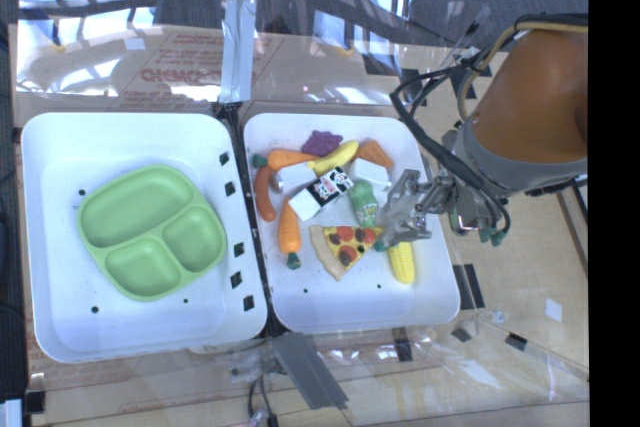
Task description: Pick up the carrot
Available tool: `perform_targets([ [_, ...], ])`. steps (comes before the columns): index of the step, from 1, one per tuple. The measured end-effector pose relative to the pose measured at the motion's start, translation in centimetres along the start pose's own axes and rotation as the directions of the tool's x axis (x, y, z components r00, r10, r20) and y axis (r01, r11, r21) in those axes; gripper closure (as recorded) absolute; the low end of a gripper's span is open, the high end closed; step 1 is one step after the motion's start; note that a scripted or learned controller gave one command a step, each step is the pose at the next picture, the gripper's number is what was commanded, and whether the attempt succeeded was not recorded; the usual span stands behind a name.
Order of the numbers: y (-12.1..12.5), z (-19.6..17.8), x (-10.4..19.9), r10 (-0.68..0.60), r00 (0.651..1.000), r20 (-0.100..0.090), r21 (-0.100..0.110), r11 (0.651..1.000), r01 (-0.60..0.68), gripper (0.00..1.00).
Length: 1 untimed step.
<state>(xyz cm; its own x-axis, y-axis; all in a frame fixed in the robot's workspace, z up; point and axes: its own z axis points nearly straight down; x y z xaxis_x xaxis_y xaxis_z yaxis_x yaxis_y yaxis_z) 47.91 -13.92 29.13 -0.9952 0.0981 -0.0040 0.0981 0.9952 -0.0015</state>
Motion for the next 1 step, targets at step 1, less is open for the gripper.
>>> perform_targets([
  [1,0.09,-1.05,-0.12,-0.005,1.000,0.002,0.001,1.000,0.005,1.00],
])
